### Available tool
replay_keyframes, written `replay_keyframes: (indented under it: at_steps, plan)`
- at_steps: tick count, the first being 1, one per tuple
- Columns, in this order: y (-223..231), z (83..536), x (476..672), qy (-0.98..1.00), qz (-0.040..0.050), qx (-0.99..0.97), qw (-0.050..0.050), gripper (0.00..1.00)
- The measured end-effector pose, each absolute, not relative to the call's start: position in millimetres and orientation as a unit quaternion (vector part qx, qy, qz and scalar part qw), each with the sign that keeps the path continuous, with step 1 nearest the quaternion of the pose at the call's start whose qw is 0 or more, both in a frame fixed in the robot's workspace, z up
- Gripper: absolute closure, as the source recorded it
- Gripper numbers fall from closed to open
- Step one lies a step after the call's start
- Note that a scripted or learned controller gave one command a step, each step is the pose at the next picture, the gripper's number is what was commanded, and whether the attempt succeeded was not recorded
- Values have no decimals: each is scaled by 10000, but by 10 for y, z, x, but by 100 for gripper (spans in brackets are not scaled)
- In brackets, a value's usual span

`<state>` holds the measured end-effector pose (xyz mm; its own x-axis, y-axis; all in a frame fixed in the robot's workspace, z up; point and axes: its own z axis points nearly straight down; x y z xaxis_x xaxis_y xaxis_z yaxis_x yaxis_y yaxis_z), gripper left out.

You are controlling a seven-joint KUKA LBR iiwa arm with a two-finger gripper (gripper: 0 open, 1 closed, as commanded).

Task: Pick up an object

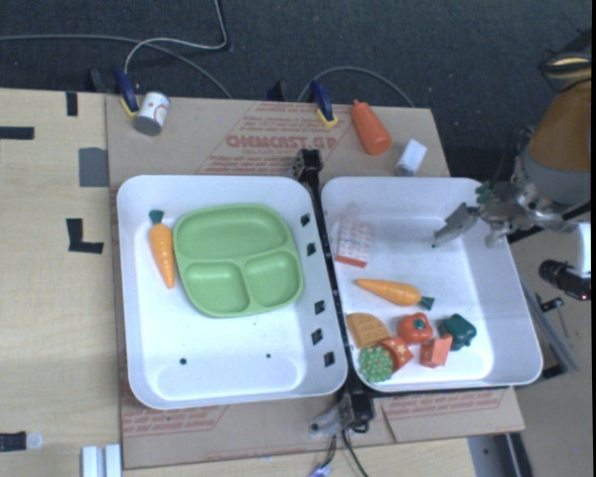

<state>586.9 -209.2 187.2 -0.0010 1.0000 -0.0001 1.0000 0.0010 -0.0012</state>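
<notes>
My gripper [472,229] hangs over the right bin's [497,296] upper right part, open, with nothing between its fingers [450,231]. Below and to its left lies an orange carrot [389,290]. A white and red packet [354,241] lies near the bin's left wall. Along the front sit a tan bread piece [366,327], a green bumpy piece [375,364], a red tomato [414,327], a red block [436,351] and a dark green piece [458,331]. They all lie apart from the gripper.
The left bin [139,296] holds a green divided plate [240,259] and a second carrot [161,250]. Behind the bins, on the cardboard, lie an orange bottle [371,127], a small white cube [411,155] and a small can [152,112]. Cables run across the back.
</notes>
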Motion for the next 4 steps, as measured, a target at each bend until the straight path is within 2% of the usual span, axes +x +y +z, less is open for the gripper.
replay_keyframes:
  at_steps: [1,2,3,4]
  plan:
    - [-1516,1282,6068,-7077,5,-7065,14,0]
    - [-2049,1705,5750,-7072,8,-7070,-8,0]
    - [-1643,1600,5809,-7078,4,-7064,6,0]
    - [-1089,862,5559,-7077,-8,-7065,-2,0]
